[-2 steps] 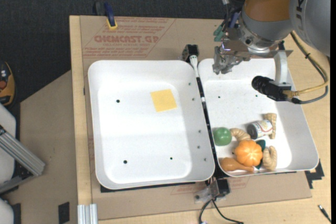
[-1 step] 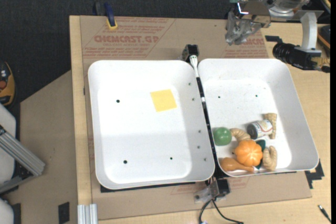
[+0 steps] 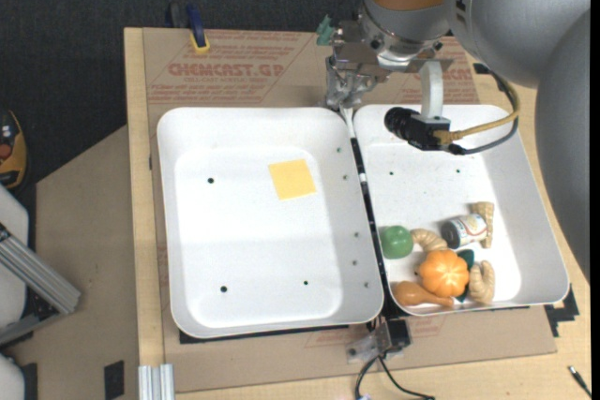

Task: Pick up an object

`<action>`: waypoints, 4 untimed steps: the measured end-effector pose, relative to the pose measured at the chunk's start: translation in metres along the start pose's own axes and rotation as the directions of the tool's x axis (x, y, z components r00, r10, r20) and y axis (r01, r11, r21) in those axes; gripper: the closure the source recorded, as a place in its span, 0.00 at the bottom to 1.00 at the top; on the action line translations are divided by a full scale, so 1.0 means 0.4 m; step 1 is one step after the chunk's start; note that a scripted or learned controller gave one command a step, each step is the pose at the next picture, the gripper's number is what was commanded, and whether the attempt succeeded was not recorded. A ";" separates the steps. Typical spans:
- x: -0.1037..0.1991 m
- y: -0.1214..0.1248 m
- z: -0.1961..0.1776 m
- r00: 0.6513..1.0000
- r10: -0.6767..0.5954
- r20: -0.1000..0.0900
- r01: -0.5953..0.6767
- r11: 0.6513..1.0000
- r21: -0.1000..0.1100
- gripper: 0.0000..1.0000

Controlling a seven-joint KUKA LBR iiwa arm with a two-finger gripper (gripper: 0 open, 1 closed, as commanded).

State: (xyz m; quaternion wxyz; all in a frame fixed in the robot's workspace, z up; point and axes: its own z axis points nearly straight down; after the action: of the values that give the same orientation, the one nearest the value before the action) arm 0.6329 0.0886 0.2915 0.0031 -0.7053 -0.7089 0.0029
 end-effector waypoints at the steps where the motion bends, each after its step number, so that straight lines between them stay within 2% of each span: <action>1: 0.079 -0.051 -0.009 1.000 0.002 0.000 -0.002 1.000 -0.005 1.00; 2: 0.259 -0.137 0.103 1.000 -0.002 -0.001 0.002 1.000 -0.001 1.00; 3: 0.349 -0.269 0.019 1.000 -0.001 -0.002 0.001 1.000 -0.005 1.00; 4: 0.341 -0.273 -0.434 1.000 0.002 -0.008 -0.002 1.000 -0.027 1.00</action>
State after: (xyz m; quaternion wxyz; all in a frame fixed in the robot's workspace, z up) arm 0.5244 0.2245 0.4659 -0.0036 -0.7061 -0.7080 -0.0096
